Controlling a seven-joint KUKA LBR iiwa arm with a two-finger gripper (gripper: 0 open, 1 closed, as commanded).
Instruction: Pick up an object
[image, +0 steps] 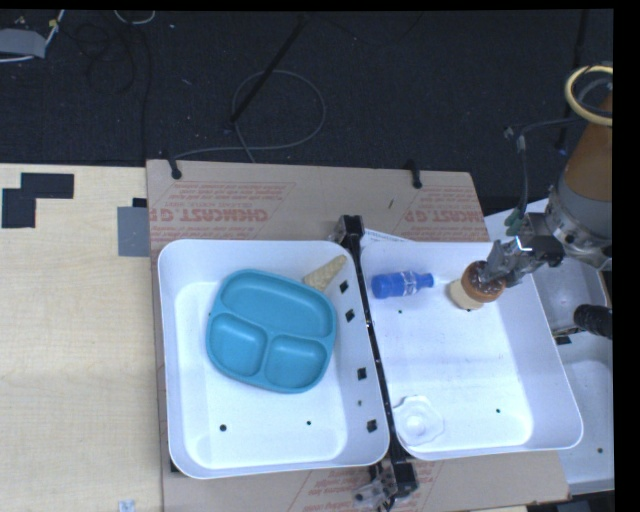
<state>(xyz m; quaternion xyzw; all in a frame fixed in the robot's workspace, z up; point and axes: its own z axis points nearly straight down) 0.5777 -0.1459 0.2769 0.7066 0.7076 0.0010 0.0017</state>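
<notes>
While the light wooden counter (70, 350) carries both bins, the right white bin (520, 420) is the landmark: inside its upper right corner the tool (490, 275), its state hidden, meets a small round brown-and-cream object (468, 292).

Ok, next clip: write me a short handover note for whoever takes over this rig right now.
Gripper: low over the far right corner of the right bin, right at a small brown and cream object; whether it grips it cannot be told.
Right bin also has a blue bottle lying near the divider and a clear plastic piece at the near edge.
Left bin holds a blue divided plate and a tan wedge beside it.
Done: arm brought to an object. Left: confirm a grasp and lift.
</notes>
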